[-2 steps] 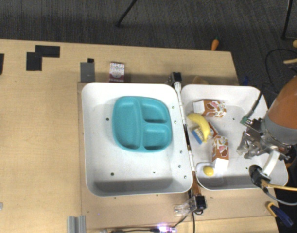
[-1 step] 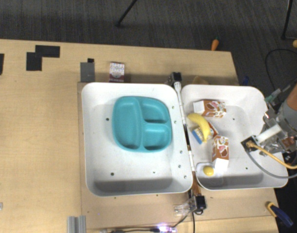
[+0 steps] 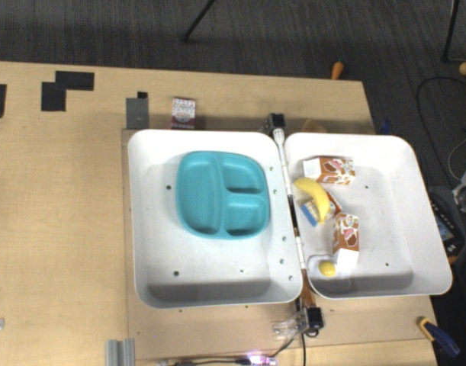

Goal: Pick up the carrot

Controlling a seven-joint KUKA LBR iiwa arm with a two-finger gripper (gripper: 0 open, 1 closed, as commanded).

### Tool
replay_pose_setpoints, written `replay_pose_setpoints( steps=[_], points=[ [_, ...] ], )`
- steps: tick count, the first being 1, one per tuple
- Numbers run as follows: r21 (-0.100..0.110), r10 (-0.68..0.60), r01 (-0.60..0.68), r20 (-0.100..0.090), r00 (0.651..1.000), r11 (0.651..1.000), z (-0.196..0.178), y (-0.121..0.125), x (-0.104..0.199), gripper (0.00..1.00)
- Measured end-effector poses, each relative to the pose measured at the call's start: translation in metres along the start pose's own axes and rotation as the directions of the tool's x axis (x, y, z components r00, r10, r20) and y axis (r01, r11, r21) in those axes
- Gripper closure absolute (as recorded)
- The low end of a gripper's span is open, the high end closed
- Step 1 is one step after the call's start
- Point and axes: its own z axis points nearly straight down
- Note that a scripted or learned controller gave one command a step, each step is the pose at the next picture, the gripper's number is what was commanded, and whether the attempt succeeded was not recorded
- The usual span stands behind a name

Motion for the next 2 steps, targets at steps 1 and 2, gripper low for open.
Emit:
replay_pose_setpoints(
  steps=[1,2],
  points=[
    [0.006,-0.480,0.480,0.002,0.877,0.877,-0.0475,0.0079,-0.0048,1.00],
    [0.006,-0.480,0.480,0.001,0.877,0.877,-0.0470,0.0074,-0.0040,0.00]
  ],
)
